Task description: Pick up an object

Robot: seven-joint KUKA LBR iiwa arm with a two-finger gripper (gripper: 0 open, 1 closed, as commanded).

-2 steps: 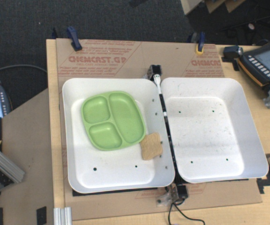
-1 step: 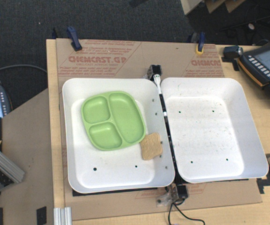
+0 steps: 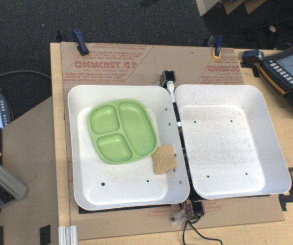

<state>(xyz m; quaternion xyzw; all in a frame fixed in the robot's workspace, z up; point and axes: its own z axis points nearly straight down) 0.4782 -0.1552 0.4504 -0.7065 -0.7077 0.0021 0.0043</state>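
A green plate [image 3: 122, 131] with three compartments lies in the left white bin [image 3: 87, 188], toward its middle. A small tan square piece [image 3: 164, 159], like a cracker or slice of toast, rests against the plate's lower right edge, close to the bin's right wall.
The right white bin [image 3: 228, 139] sits beside the left one, with dark specks on its floor. Both bins rest on a cardboard sheet [image 3: 105, 60] held by a blue clamp [image 3: 80, 41]. A black handheld controller [image 3: 284, 73] lies at the far right.
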